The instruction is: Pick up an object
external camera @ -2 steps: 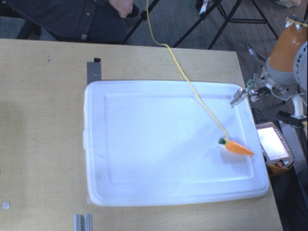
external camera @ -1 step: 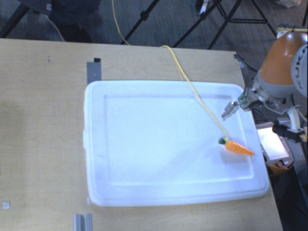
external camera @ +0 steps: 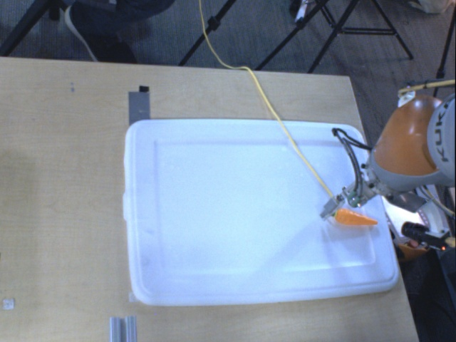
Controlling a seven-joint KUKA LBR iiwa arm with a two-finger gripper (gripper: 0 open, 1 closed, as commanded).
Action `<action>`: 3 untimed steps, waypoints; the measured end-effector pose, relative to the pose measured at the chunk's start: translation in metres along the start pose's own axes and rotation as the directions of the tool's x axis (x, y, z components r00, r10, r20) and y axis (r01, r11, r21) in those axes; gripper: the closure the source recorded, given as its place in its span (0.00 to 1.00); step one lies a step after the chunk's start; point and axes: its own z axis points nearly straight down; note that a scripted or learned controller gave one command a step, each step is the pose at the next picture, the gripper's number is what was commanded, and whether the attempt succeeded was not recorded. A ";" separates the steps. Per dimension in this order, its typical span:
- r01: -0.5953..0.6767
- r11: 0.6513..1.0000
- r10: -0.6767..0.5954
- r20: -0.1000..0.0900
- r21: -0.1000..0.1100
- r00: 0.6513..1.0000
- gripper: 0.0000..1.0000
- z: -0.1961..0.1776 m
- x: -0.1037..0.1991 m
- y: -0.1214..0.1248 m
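White bin (external camera: pixel 178 291) takes up most of the bench, its near rim closest to the camera, rounded corners, shallow walls, floor mostly bare and glossy. Bench (external camera: pixel 57 191) is light wood, wide bare stretch left of the bin. Small grey strip (external camera: pixel 122 327) lies on the bench just past the bin's near-left corner. Another grey strip (external camera: pixel 140 106) with a black tip sits at the bin's far-left corner, touching or nearly touching the rim.

Orange object (external camera: pixel 355 219) lies on the bin floor near the right wall, toward the near-right part of the bin. Flat, wedge-like, pointed end aimed right. Exact kind of object too small to tell.

Gripper (external camera: pixel 338 206) is low in the bin, right at the orange object's left end, touching or just above it. Cannot tell how far the claw is open, and cannot tell whether it has hold of anything; the object looks to rest on the floor beside the tip, not clearly between fingers.

Arm (external camera: pixel 406 148) comes in from the right over the bin's right rim, big orange band rounded above the wrist, grey casing at the edge. Black cables (external camera: pixel 345 142) loop from the wrist over the far-right corner of the bin.

Yellow cord (external camera: pixel 285 130) runs from the far top, across the bench and diagonally over the bin down to the gripper. Dark floor and black stand legs (external camera: pixel 335 13) beyond the bench.
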 end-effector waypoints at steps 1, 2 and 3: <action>-0.058 0.998 0.058 0.000 0.001 0.998 0.00 0.000 0.017 -0.048; -0.057 0.998 0.057 0.004 -0.007 0.998 1.00 -0.011 0.016 -0.045; -0.373 0.928 0.373 0.003 -0.003 0.928 1.00 -0.088 -0.036 0.058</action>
